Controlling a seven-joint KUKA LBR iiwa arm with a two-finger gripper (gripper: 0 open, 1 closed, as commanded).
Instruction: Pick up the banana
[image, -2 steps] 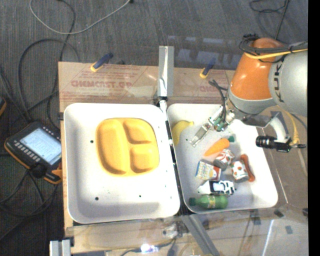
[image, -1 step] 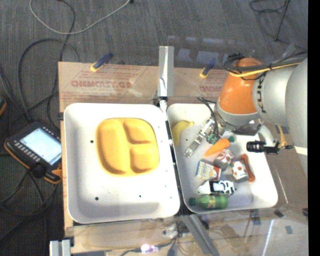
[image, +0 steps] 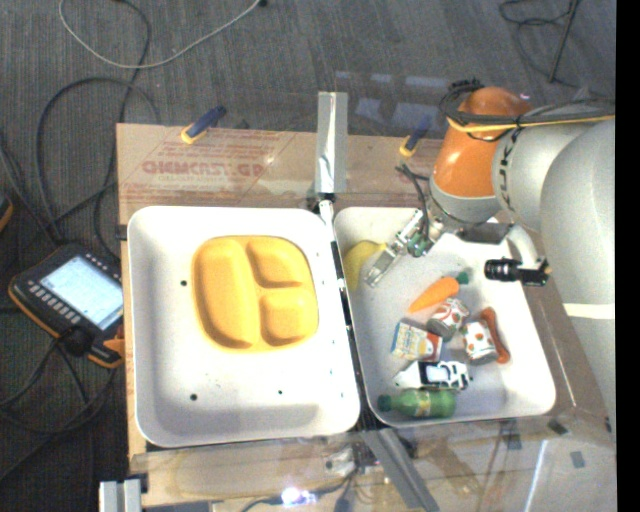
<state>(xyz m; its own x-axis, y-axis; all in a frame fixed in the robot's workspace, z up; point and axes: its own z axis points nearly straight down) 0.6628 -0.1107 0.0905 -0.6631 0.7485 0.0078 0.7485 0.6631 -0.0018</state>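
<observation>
Banana (image: 358, 262) lies at right bin's (image: 520, 395) upper-left corner | gripper (image: 385, 262) touching its right side | finger spread: cannot tell.

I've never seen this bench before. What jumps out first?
The yellow sectioned plastic tray lies in the left white bin. In the right white bin, the grey arm's pincer reaches down by the yellow banana at the bin's upper-left corner, with an orange carrot just beside.
</observation>
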